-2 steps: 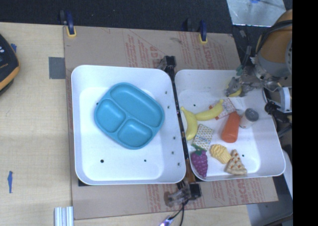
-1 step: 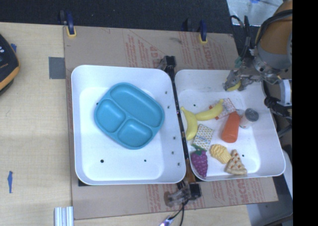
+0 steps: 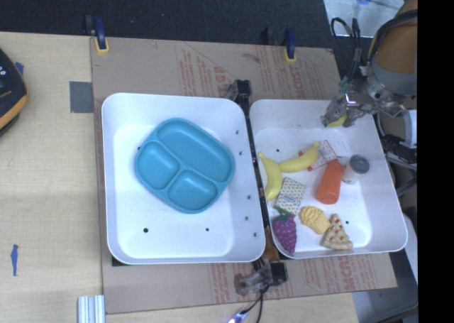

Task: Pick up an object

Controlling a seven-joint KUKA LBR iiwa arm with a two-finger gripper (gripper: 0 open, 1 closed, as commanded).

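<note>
My gripper (image 3: 339, 117) hangs over the back right corner of the right bin (image 3: 386, 226), below the grey wrist and orange band. Its fingers look shut on a small yellow piece (image 3: 338, 121) held at their tips. Lower in that bin lie toy foods: a yellow banana (image 3: 299, 160), a second yellow curved piece (image 3: 272, 176), an orange carrot-like piece (image 3: 330, 182), a grey round lid (image 3: 359, 165), a checkered cracker (image 3: 291, 193), purple grapes (image 3: 285, 233), yellow corn (image 3: 314, 218) and a pizza slice (image 3: 338, 236).
The left bin (image 3: 124, 236) holds a blue divided plate (image 3: 186, 164). Clamps hold the brown board at the back edge. A black and yellow device (image 3: 8, 91) sits at the far left of the bench. Cables run beside the arm on the right.
</note>
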